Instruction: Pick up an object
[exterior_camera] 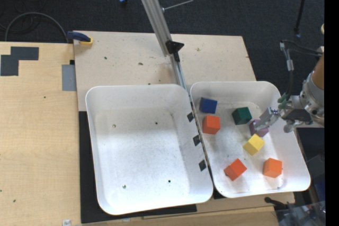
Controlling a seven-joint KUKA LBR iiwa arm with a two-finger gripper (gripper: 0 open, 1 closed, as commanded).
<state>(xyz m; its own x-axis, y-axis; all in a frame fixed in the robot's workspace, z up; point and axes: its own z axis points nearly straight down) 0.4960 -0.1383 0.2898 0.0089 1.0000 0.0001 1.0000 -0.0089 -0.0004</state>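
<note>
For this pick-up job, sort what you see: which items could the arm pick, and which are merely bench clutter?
Job items, all in the right bin: blue cube, green cube, yellow cube, three orange cubes, the gripper.

Lying about: left bin, aluminium bar, blue-and-yellow clamp.

The arm (318,82) comes in from the right edge at about mid-height, with only its wrist end in sight: an orange patch of the band high at the edge and the grey wrist housing below it. From that housing the gripper (260,125) stretches leftward and slightly down, its grey and purple-tinted fingers (263,123) pointing down-left at a slant, low over the right side. Whether those fingers are spread or closed is too small and blurred to make out
</note>
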